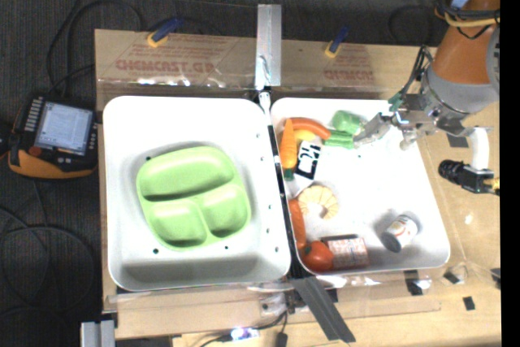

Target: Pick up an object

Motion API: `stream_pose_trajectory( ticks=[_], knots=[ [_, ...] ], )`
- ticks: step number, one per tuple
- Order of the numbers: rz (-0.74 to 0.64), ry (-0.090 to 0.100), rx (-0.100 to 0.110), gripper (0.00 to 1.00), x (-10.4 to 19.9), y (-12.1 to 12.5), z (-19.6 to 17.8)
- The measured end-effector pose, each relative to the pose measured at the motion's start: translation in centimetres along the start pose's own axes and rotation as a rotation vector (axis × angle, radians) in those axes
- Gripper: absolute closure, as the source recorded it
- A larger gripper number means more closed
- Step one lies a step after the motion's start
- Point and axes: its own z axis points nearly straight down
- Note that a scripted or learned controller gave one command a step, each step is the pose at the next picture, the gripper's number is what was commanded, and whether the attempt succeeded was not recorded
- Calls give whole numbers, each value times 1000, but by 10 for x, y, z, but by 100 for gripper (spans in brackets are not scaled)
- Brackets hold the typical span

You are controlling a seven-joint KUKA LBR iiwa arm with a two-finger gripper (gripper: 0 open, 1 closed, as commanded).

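My gripper hangs over the back right part of the right bin, open, with nothing between its fingers. One finger points left toward a green object, which lies at the bin's back wall. Left of it is an orange curved piece over a black-and-white card. A pale croissant-like item lies mid-bin. At the front are a small silver can, a brown-red can, a red ball and an orange strip along the left wall.
The left bin holds a green compartment tray. The arm's orange band rises at the right. A handheld pendant lies left of the bench. A black fitting sits right of the right bin.
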Motion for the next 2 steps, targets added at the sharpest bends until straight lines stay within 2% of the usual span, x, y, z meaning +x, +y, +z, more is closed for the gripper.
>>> stream_pose_trajectory(
  ticks=[1, 2],
  knots=[
    [-26, -5, -1, 0, 10, 48, 27],
    [-43, -5, -5, 0, 5, 73, 117]
  ],
)
